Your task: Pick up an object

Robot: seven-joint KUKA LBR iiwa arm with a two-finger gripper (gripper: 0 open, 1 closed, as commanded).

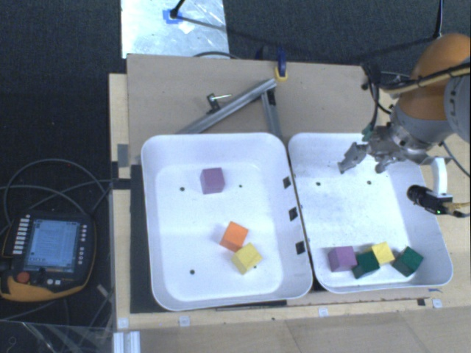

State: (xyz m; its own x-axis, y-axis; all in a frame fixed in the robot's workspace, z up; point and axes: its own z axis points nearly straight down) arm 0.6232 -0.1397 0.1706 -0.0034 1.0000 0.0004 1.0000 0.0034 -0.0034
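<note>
The grey two-finger gripper [364, 160] hung over the right white bin's [324, 197] twelve o'clock edge, fingers spread apart, holding nothing. The arm's orange band [439, 76] ran off-frame at three o'clock.

Overhead view of two white bins. The gripper [368, 160], fingers spread and holding nothing, hovers over the right bin [324, 153], well apart from its coloured blocks [374, 259].

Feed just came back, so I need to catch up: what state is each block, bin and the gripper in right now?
Gripper: open, holding nothing, above the right bin.
Left bin: three blocks.
Purple block: alone, flat.
Orange block: touching the yellow block.
Right bin row: purple, green, yellow, green, packed close along the near wall.
</note>
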